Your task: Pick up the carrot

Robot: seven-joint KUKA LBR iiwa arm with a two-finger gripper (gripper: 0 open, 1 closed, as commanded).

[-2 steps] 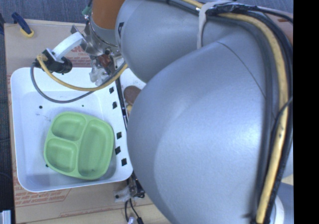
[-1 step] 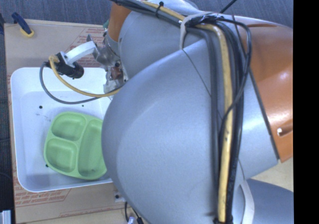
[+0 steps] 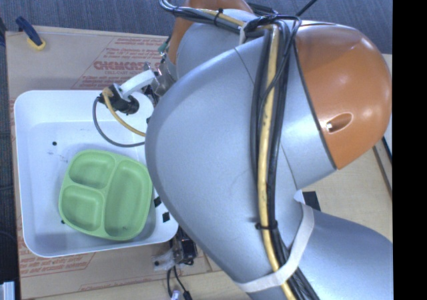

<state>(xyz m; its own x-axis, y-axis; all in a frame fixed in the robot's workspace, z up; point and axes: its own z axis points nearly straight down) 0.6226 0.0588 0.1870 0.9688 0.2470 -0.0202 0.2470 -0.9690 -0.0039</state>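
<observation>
You are looking at the grey arm [image 3: 267,159] reaching in from the right and spreading across much of the bench [image 3: 100,59], its wrist end hanging over the far side of the left white bin [image 3: 33,132]. A green divided plate [image 3: 107,193] is lying in that bin. The arm's bulk is covering most of the end effector [image 3: 159,83], so you cannot tell how it is set, nor where the carrot is lying.
</observation>
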